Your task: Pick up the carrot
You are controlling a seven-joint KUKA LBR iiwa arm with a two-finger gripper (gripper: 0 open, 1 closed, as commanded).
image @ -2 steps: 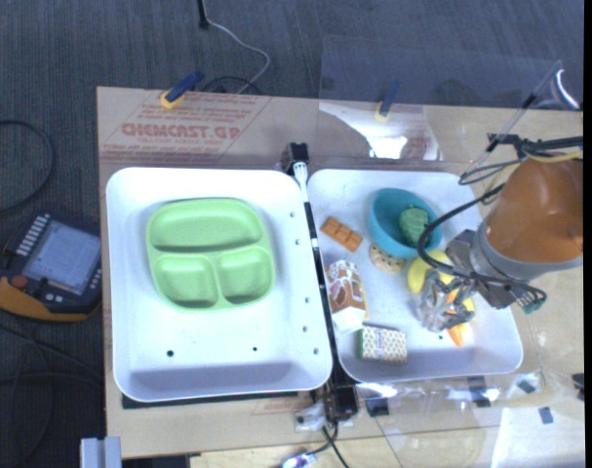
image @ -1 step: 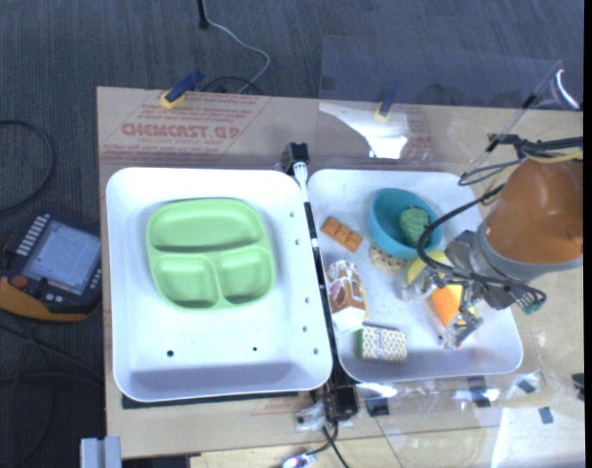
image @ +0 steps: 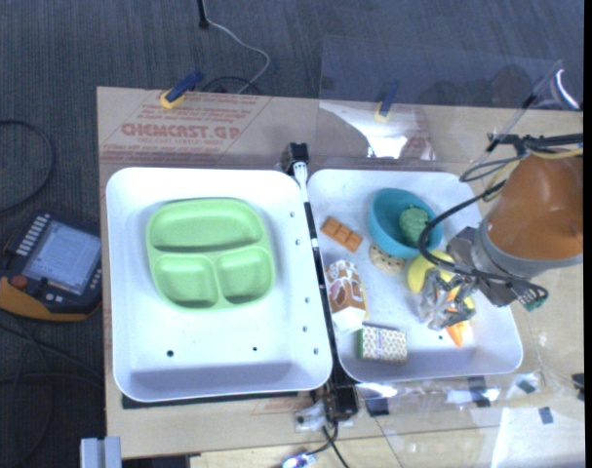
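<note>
The carrot (image: 456, 334) is judged to be a light, stiff toy piece with a smooth, somewhat slippery skin, unlikely to be damaged by a firm pinch. It is best taken across its thicker part, since a tapered tip tends to be squeezed out of a closing grip. Just a small orange end of it is seen, bright and pointed, near the front right corner of the right bin (image: 422, 370), just beside a yellow toy (image: 419, 275). The rest is covered by the gripper (image: 442, 305), which is set down directly over it. Whether the jaws are apart or together cannot be told.
</note>
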